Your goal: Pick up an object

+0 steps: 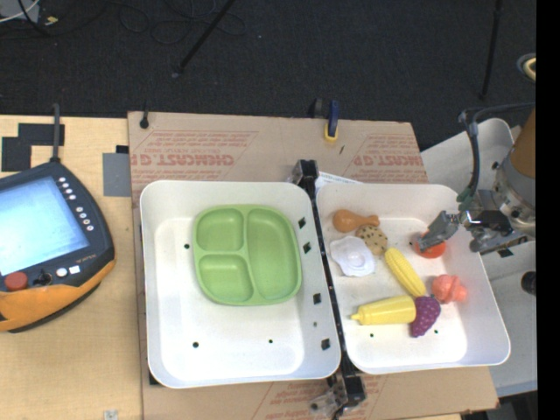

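The gripper (437, 232) hangs at the right bin's (490, 344) right edge, over a red piece (432, 249); whether it grips anything I cannot tell. The corn (405, 272) lies mid-bin, its long axis running from upper left to lower right. The yellow bottle (385, 311) points left

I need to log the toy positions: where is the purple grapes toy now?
The purple grapes toy lies in the right bin, near its front, touching the yellow bottle and just below the pink toy.
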{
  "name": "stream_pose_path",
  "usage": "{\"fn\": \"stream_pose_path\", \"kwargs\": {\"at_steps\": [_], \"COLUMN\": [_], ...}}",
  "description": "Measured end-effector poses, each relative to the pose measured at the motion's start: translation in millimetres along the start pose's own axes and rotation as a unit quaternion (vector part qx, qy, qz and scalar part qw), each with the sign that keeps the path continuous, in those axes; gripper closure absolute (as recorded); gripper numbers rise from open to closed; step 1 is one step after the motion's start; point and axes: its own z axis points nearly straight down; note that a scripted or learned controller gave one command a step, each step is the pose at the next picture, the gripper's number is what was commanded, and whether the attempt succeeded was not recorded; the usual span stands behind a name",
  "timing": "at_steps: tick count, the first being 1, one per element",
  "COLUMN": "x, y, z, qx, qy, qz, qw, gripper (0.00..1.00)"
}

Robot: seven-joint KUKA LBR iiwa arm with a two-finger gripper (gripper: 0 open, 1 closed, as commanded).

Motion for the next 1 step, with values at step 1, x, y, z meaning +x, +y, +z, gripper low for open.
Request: {"fn": "stream_pose_path", "kwargs": {"at_steps": [1], "x": [-0.2], "y": [1.8], "z": [-6.0], "qx": [-0.006], "qy": [-0.001], "qz": [-0.001], "qw": [1.0000], "gripper": [0.00]}}
